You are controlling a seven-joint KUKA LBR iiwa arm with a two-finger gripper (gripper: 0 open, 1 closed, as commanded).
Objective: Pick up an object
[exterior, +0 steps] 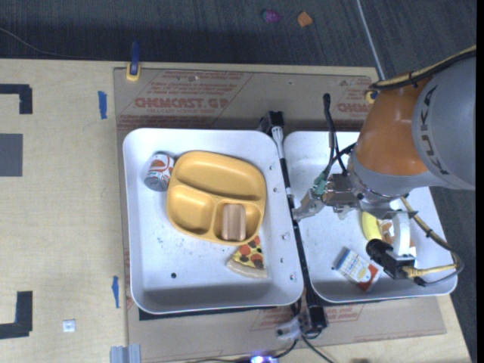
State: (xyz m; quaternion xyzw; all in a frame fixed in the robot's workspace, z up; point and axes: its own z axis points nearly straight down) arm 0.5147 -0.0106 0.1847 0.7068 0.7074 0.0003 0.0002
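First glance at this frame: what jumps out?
The yellow divided plate in the middle of the left bin, a brown block in its lower right compartment and a pizza slice just off its lower edge. Then the grey and orange arm looming over the right bin, a small carton at its near edge.

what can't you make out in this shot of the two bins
- Yellow object, camera view: mostly under the arm, so its shape and kind are unclear.
- Small carton, camera view: print too small to read.
- Can, camera view: label too small to read.
- Right bin, camera view: much of its floor is covered by the arm.
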